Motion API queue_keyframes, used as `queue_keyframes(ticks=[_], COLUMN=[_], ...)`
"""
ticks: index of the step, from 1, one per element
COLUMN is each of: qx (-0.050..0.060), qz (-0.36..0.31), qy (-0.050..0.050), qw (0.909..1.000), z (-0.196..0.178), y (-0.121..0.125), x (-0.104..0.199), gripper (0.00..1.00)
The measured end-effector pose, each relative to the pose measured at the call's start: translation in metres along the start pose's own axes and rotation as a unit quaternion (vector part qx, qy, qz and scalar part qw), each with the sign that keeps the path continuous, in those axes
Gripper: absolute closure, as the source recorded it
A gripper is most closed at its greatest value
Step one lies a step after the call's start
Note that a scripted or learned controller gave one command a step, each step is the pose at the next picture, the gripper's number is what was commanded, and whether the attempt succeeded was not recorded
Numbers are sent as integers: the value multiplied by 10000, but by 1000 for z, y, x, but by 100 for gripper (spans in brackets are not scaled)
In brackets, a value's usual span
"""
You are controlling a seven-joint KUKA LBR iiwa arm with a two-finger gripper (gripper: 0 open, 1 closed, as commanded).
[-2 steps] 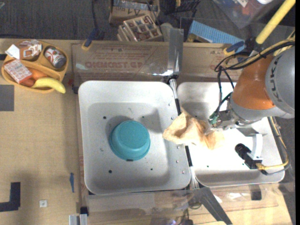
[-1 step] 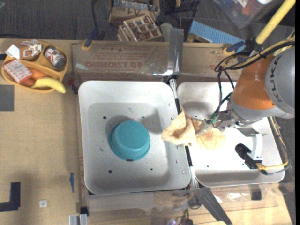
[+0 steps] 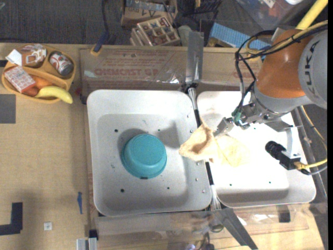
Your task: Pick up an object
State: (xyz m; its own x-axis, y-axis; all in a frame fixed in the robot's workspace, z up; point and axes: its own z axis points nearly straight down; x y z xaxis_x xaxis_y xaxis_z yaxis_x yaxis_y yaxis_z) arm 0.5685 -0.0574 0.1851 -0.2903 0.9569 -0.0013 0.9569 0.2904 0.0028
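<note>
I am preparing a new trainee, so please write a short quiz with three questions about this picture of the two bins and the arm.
1. True or false: the teal bowl sits in the left bin.
2. Which thing lies across the divider between the two bins? A) a banana B) the tan cloth C) a blue pen
3. Fill in: the gripper is above the ____ bin, close to the cloth's upper edge.

Key
1. True. The bowl lies upside down near the middle of the left bin.
2. B. The cloth drapes from the left bin's rim into the right bin.
3. Right.
</note>
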Motion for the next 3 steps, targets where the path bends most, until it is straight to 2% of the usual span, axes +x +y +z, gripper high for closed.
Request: queue_keyframes(ticks=[1,2,3], qx=[-24,-43,-2], qz=[-189,-163,-630], qy=[-9,-11,-5], qw=[9998,9999,9980], z=[94,84,-1], y=[-23,-23,89], x=[-58,-60,-22], gripper=[0,100,100])
